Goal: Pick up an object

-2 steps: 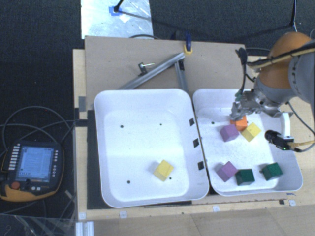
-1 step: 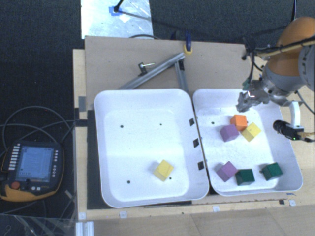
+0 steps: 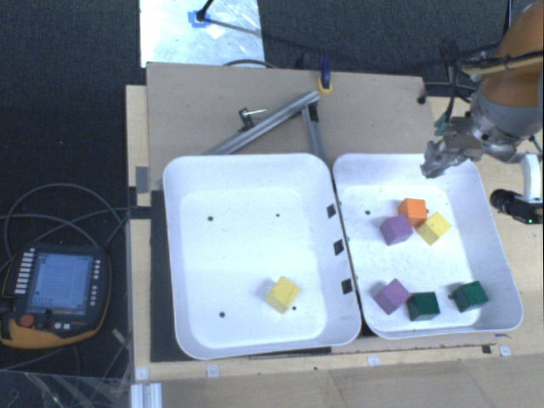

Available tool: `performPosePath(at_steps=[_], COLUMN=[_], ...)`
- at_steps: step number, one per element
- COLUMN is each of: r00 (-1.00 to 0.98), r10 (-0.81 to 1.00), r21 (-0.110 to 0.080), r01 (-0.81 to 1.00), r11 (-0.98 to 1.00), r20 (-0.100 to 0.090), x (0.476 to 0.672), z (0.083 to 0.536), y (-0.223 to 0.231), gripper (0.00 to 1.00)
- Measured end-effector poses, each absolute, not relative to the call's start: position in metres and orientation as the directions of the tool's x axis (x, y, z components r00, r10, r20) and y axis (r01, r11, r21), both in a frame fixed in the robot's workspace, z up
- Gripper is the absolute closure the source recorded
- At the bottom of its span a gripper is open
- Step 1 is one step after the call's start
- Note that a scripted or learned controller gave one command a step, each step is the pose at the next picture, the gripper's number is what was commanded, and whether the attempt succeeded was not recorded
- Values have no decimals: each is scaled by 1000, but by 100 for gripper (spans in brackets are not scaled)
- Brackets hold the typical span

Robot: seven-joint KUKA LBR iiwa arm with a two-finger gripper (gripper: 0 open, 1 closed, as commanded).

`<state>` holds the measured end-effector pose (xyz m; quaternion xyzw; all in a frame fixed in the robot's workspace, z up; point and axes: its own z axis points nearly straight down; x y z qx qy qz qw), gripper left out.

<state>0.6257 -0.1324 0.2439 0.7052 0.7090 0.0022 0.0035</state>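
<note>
Grey fingers (image 3: 432, 167) above right bin's (image 3: 489, 228) far edge; whether open, cannot tell.

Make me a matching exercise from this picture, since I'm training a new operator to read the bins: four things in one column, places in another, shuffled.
Things:
1. orange cube
2. lone yellow cube
3. gripper
4. teach pendant

Places:
A. off the bench, at the view's left
B. over the right bin's far edge
C. left bin, near side
D. right bin, touching a purple cube and another yellow cube

Pairs: 1-D, 2-C, 3-B, 4-A
</note>
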Motion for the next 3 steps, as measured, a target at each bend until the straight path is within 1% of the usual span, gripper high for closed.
performPosePath(at_steps=[1, 2, 3], r00=[-10, -10, -11], r10=[1000, 1000, 1000], r21=[2, 0, 0], r01=[1000, 1000, 1000], r11=[10, 10, 11], r20=[2, 2, 2], x=[609, 601, 597], z=[252, 240, 237], y=[-79, -27, 25], gripper=[100, 100, 100])
